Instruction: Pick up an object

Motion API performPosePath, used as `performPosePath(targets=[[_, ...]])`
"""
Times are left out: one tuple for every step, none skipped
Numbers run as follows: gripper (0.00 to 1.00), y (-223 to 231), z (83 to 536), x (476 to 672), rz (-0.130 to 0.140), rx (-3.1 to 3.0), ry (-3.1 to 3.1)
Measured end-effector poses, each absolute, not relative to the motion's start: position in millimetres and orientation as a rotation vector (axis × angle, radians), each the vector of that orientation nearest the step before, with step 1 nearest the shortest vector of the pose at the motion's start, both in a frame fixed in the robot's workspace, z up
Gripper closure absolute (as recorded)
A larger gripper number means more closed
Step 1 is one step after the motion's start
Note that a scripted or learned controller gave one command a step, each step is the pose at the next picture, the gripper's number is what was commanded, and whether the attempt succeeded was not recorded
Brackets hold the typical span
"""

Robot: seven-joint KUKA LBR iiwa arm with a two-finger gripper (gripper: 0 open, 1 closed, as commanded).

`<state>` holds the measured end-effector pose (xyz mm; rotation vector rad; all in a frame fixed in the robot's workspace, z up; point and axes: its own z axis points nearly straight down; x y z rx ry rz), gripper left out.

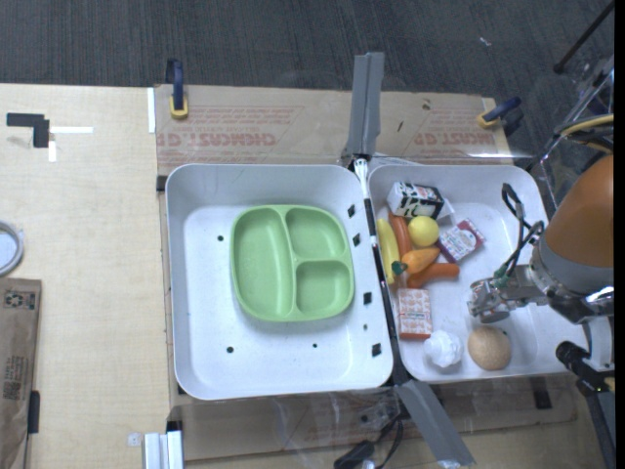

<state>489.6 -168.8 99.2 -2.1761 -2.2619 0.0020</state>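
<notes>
Over the right-hand shallow white bin [523, 186], the grey metal claw [485, 299] is being held just above a round tan egg-shaped object [489, 348]; its spread cannot be told.

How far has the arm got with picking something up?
Nothing looks picked up yet: the green tray in the left bin sits bare. In hand: the gripper hangs in the right bin, just above the brown egg-like object. Gripping and lifting remain.

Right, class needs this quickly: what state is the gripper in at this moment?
Gripper: cannot be told; it hangs over the right bin, just above the brown egg-shaped object.
</notes>
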Motion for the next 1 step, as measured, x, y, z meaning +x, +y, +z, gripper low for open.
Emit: performPosePath(targets=[[1.00,-99.3,222.9,478.4,0.002,-2.134,-2.305]])
